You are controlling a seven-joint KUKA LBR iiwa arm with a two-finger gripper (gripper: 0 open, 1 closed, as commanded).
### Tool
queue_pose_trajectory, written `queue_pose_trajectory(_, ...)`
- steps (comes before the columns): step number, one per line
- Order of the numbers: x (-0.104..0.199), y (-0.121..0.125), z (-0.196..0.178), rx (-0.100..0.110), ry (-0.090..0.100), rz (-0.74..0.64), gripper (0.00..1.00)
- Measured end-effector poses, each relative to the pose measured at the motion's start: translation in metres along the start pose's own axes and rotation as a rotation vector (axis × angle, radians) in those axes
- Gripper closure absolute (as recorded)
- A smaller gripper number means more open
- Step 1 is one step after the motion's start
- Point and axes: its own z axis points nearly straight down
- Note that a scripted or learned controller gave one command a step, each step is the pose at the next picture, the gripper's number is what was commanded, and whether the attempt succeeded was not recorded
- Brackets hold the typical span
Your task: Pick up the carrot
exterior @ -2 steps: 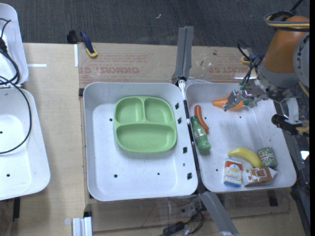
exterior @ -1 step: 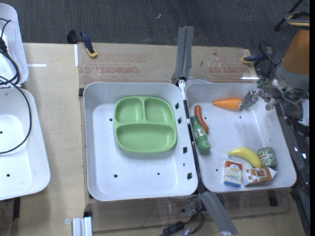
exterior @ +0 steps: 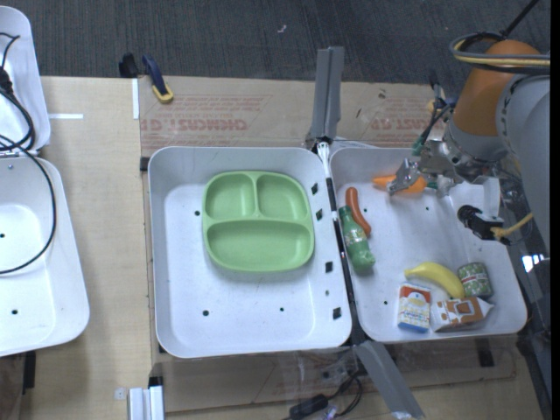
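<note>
The carrot is a small orange piece lying near the back of the right bin. My gripper has come in from the right and sits directly over the carrot's middle. Orange shows on both sides of it, to the left and at its right end. The gripper hides the carrot's middle, and I cannot make out whether the carrot is lifted off the bin floor.
In the right bin lie a red sausage, a green bottle, a banana, a green can and two small cartons. The left bin holds a green divided plate.
</note>
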Motion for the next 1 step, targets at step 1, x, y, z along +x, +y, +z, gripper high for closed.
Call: queue_pose_trajectory(1,-0.0022,-0.0025,-0.0078,0.011,-0.002,-0.001,1.00)
